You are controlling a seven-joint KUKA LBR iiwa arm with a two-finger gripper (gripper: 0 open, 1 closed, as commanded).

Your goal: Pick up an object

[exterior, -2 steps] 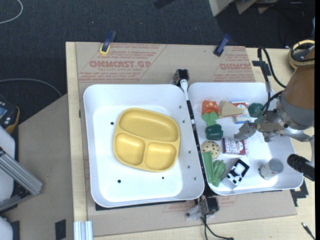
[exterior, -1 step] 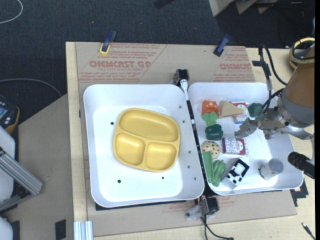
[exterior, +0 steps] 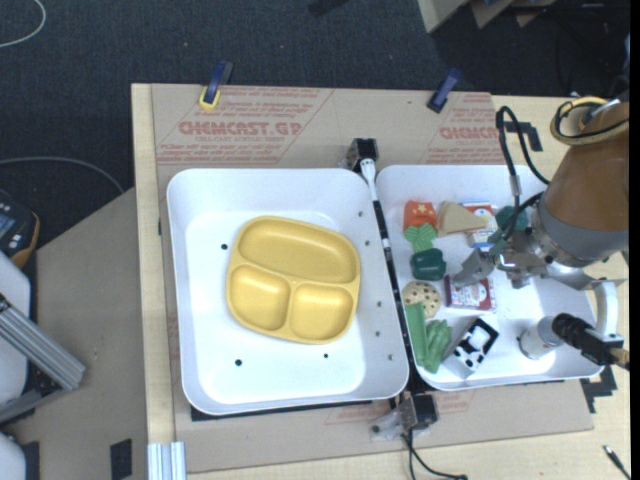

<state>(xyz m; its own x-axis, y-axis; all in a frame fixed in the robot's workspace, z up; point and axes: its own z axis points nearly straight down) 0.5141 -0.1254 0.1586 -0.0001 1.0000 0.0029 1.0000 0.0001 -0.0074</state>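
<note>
Objects crowd the right bin (exterior: 520,368): red packet (exterior: 470,293), green cup (exterior: 428,263), cookie (exterior: 422,295), black-white block (exterior: 475,343). Hand (exterior: 487,261) hangs above the packet; grip state unclear. Left bin (exterior: 190,268) holds a yellow tray (exterior: 293,278). Desk (exterior: 250,128) board reads "CHEMCAST".

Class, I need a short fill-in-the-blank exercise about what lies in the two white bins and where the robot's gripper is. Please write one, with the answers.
1. The yellow tray has ____ compartments.
2. The yellow tray lies in the ____ bin.
3. The gripper is over the ____ bin.
4. The cookie lies just below a dark ____ cup.

Missing words: three; left; right; green
</note>
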